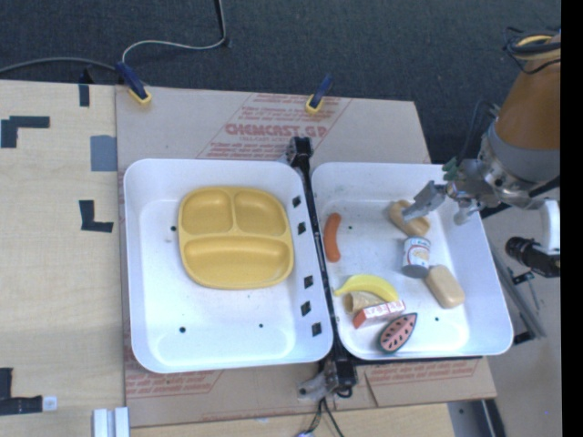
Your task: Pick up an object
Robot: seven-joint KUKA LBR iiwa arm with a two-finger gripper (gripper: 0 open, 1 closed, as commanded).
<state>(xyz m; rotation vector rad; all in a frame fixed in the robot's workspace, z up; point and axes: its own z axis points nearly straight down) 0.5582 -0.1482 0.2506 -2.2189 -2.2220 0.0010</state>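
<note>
Claw [437, 200] just above bread roll [409, 218]

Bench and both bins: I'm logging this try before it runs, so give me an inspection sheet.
Surface: cardboard sheet under two white bins.
Job's things: right bin holds hot dog, banana, can, bread roll, watermelon slice, red box, tan piece.
Clutter: yellow divided plate in left bin.
Gripper: gripper above the tan piece, holding nothing visible.
Cables: cable on the floor.
Surroundings: dark carpet.
</note>
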